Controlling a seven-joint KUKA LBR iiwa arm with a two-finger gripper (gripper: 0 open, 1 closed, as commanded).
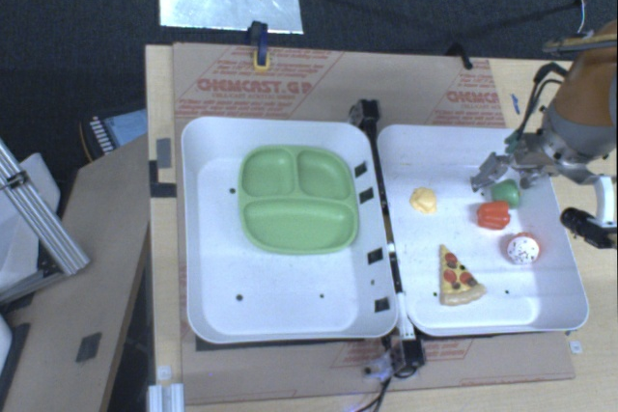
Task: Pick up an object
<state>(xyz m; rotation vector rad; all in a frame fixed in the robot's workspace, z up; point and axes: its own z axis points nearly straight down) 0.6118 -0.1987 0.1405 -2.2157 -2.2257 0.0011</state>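
In the right bin (pixel 550 309), near its far right side, the gripper (pixel 504 174) hangs low over a green toy (pixel 505 192), with a red-orange toy (pixel 493 215) just beside that one toward the camera. Whether the grip is wide, narrow or closed on anything I cannot tell (the metal parts blur together against the white floor). My reading is that the approach step is in hand, and the next move calls for settling squarely over one piece without nudging its neighbour. The same bin also holds a yellow piece (pixel 423 200), a pizza slice (pixel 458 276) and a white speckled ball (pixel 522 250). The left bin (pixel 208 294) carries a green divided plate (pixel 295 200), its three compartments bare.
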